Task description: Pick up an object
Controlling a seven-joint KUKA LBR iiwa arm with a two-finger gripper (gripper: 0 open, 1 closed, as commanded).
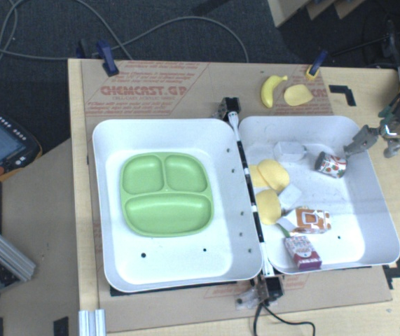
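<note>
The brown bench point(157, 82) fills most of the frame, carrying two shallow white bins side by side. The left bin point(108, 208) holds a green divided plate point(166, 194) near its middle. The right bin point(375, 215) holds the clutter: two yellow lumps point(270, 187) against its left wall, one above the other, an orange-and-white carton point(312, 220) just right of the lower lump, and a dark red packet point(302, 252) near the bottom edge. A small crumpled red-and-white wrapper point(331, 164) lies toward the upper right of this bin, with a clear plastic piece point(289, 150) to its left. Above the bins, on the bare bench, sit a toy banana point(272, 89) and a yellow slice point(298, 94). The gripper point(363, 140) reaches in from the right edge, its tip just beside the wrapper; from here I cannot tell whether it grasps anything.
</note>
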